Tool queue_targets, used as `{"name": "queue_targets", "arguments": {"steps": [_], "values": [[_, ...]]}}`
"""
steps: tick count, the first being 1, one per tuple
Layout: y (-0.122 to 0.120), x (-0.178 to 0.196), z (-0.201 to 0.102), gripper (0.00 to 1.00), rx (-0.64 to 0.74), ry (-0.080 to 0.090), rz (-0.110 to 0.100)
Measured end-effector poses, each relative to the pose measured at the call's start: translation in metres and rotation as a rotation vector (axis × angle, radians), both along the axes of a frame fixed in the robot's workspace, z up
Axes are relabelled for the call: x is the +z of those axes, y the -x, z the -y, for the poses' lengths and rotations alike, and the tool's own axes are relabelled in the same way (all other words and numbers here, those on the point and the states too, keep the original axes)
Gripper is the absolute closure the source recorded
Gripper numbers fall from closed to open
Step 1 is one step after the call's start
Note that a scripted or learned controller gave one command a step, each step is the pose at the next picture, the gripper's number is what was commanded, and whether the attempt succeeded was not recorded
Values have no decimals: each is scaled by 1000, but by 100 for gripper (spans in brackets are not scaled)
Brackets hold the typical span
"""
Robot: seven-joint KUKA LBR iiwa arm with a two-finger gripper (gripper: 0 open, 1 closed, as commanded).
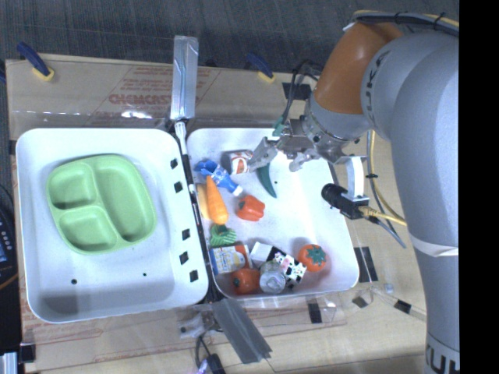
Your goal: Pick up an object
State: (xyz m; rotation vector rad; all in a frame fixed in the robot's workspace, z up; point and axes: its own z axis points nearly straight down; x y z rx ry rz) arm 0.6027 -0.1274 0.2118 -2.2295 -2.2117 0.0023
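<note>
A plywood bench carries two shallow white bins side by side: the left bin (47, 287) holds a green divided plate (100, 201) near its middle, and the right bin (327, 224) holds a scatter of toy food. The gripper (265, 166) hangs over the right bin's far edge with its two fingers spread apart and nothing between them, one tip beside a small red-and-white can (238, 162) and the dark lower finger pointing down toward the red pepper (250, 208). That pepper lies alone near the bin's centre, well apart from the heap along the near edge, with the orange carrot (215, 201) just beside it toward the left wall. It looks like light, hollow, stiff plastic, smooth and likely to skid; pinching across its rounded body at the widest part seems the surest hold
</note>
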Motion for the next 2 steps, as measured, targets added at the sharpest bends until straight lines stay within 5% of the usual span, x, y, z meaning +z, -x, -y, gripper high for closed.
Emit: {"name": "queue_targets", "arguments": {"steps": [1,2], "values": [[27,-91,-2,0,-49,-1,-5],[84,-20,-52,0,54,-2,-1]]}}
